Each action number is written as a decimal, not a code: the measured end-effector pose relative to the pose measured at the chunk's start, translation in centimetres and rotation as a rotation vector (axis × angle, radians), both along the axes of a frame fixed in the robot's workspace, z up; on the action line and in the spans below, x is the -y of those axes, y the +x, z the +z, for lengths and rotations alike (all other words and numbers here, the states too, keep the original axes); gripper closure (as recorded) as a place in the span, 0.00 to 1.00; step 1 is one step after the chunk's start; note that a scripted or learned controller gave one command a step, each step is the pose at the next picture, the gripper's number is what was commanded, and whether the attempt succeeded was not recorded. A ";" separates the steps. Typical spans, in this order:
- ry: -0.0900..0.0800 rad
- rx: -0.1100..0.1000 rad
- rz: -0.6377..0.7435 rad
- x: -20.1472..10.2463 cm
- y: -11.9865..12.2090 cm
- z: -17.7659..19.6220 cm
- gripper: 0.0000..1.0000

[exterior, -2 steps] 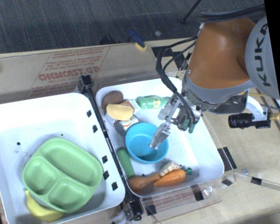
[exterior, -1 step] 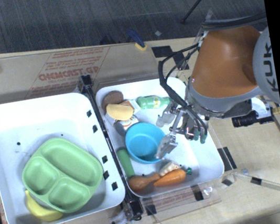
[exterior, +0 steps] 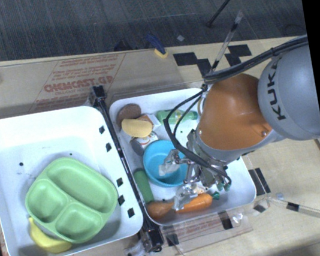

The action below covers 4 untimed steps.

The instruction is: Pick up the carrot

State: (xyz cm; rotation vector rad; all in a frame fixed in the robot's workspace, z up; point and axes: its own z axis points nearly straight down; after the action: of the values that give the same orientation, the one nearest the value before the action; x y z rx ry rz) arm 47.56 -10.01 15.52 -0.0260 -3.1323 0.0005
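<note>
Presently the pincer sits low over the carrot in the right bin; grip unconfirmed, finger spread indiscernible, lift outstanding.

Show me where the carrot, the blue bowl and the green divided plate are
carrot (exterior: 198,203): camera view, on its orange middle, near the right bin's front wall.
blue bowl (exterior: 157,162): camera view, on its inner left side.
green divided plate (exterior: 71,197): camera view, on the central ridge between compartments.

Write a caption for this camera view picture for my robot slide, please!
The gripper reaches down at the carrot near the right bin's front edge, next to a blue bowl.
</note>
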 end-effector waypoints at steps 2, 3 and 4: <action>-0.006 0.008 0.044 0.2 0.3 -5.3 1.00; -0.005 0.020 -0.307 11.2 1.6 -5.9 1.00; -0.003 0.024 -0.305 11.0 1.7 -6.0 0.00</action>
State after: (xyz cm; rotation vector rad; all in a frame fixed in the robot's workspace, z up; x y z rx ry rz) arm 49.29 -20.98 9.57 -0.5057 -3.1152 0.0021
